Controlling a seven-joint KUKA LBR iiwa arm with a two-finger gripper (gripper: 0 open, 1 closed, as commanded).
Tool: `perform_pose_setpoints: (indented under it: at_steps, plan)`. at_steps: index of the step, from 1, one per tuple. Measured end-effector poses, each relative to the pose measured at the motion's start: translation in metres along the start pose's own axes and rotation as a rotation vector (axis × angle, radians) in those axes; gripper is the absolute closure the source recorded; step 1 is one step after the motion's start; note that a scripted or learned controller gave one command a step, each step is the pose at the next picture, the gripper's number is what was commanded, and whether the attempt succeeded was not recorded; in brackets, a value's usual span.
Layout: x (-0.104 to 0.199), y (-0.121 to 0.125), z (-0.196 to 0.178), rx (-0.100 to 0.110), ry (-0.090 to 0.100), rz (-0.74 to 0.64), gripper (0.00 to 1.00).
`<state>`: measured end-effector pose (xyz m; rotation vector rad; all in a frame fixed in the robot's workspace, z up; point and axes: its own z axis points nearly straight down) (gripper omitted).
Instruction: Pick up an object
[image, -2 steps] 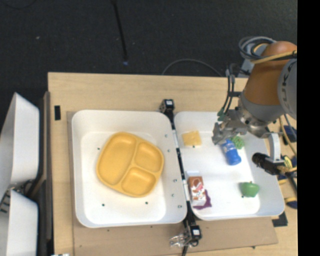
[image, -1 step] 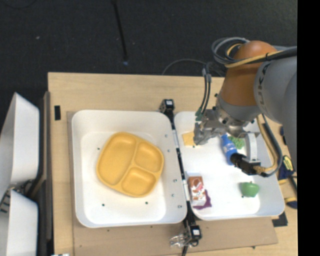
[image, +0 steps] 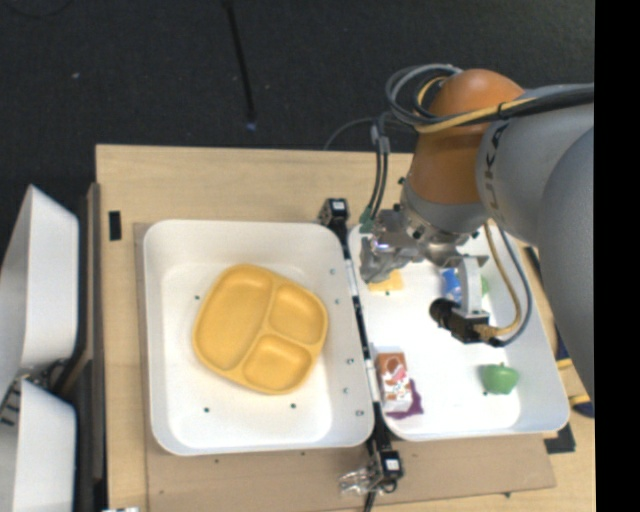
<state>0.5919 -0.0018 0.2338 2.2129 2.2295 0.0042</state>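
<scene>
**Gripper low over yellow piece, right bin**

Jaw state: cannot tell. The gripper (image: 382, 262) sits at the right bin's (image: 530, 410) far-left corner, just above a yellow piece (image: 387, 283). Advise a centred, vertical descent clear of the wall. Packet (image: 396, 382) and green item (image: 498, 378) lie nearer.

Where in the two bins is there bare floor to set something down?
Left bin: bare strips ring the yellow divided plate. Right bin: open floor between the snack packet and green object. Crowded at its far end, under the gripper by the yellow piece.
</scene>
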Motion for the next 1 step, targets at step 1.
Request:
perform_pose_setpoints:
  at_steps: [1]
  plan:
    - [0.0485,-0.0045,0.0046,0.003,-0.001,0.0,1.0]
